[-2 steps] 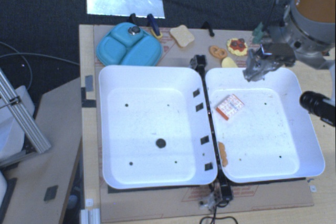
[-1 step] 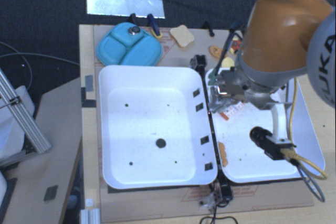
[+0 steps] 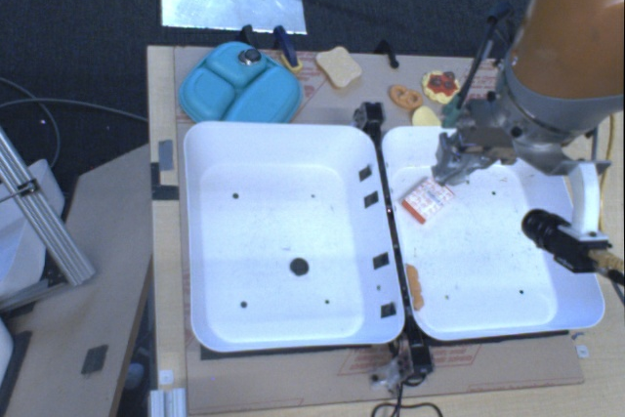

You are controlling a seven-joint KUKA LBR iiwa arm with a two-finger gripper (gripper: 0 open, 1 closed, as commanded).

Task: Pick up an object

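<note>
A small flat packet [image 3: 428, 200] with red and white print lies tilted in the right bin [image 3: 508, 308], near its upper left. My gripper [image 3: 451, 167] hangs just above and right of the packet, its tip close to the packet's upper corner. The big orange and grey arm covers the bin's upper right. A small brown piece [image 3: 414, 286] lies by the right bin's left wall. A small dark round object [image 3: 299, 266] rests in the left bin [image 3: 225, 210].
Behind the bins lie a blue divided plate [image 3: 239, 85], a toast slice [image 3: 339, 66], a pretzel [image 3: 404, 97], a red-topped toy [image 3: 441, 85] and a yellow piece [image 3: 425, 117]. A black cylinder [image 3: 557, 237] juts in over the right bin's right edge.
</note>
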